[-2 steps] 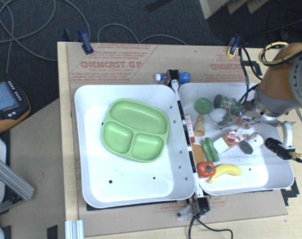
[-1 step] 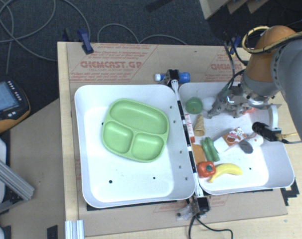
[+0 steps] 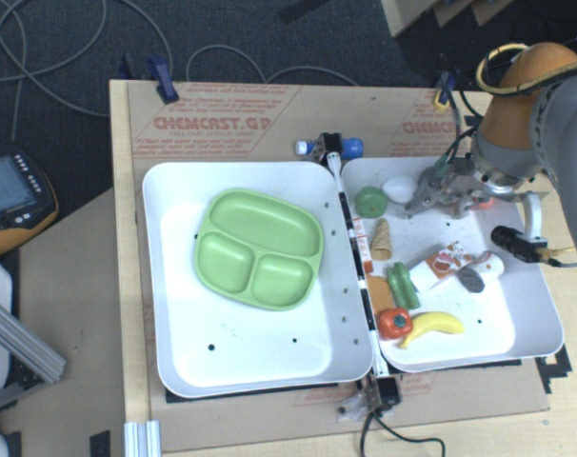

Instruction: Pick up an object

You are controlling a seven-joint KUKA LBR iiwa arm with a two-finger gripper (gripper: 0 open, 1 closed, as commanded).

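Note:
The right bin (image 3: pixel 547 324) holds several toy foods: a green round piece (image 3: pixel 370 201), a white piece (image 3: pixel 399 190), a tan cone (image 3: pixel 380 239), a green cucumber (image 3: pixel 402 285), a red tomato (image 3: pixel 393 323), a yellow banana (image 3: pixel 433 326), a red-and-white packet (image 3: pixel 447 260) and a grey lump (image 3: pixel 470 279). My gripper (image 3: pixel 439 198) is low over the back of this bin, just right of the white piece and behind the packet. Nothing shows clearly in its grasp.
A green divided plate (image 3: pixel 258 248) lies in the left bin (image 3: pixel 174 350). An orange slab (image 3: pixel 378 294) rests by the divider between the bins. Blue clamps (image 3: pixel 328 147) sit at the back edge. Cables run across the dark floor behind the bench.

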